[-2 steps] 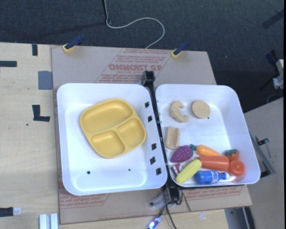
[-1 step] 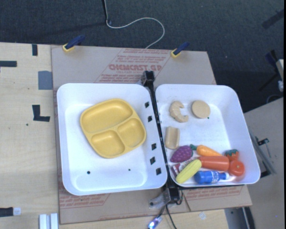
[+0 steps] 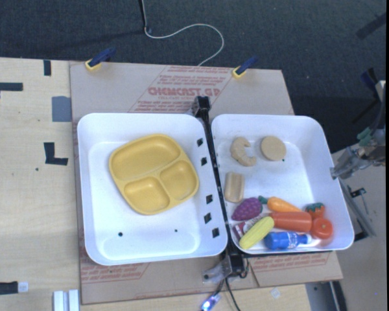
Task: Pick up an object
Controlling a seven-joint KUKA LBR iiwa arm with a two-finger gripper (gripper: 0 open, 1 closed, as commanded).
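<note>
- The gripper (image 3: pixel 342 168) sits just outside the right bin's (image 3: pixel 311 127) right edge; I cannot tell its state.
- Candidates lie in that bin: a croissant (image 3: pixel 243 151) and cookie (image 3: pixel 273 148) near the far edge, a bread piece (image 3: pixel 234 187) by the left wall.
- Grapes (image 3: pixel 247 208), corn (image 3: pixel 257 231), carrot (image 3: pixel 283 205), sausage (image 3: pixel 292 221), tomato (image 3: pixel 321 228) and a bottle (image 3: pixel 286 240) crowd the near right corner, touching.
- Best bet, I judge: the cookie or croissant, each clear of its neighbours; descend straight down, centred.
- The left bin (image 3: pixel 94 193) holds a yellow tray (image 3: pixel 154 172).
</note>
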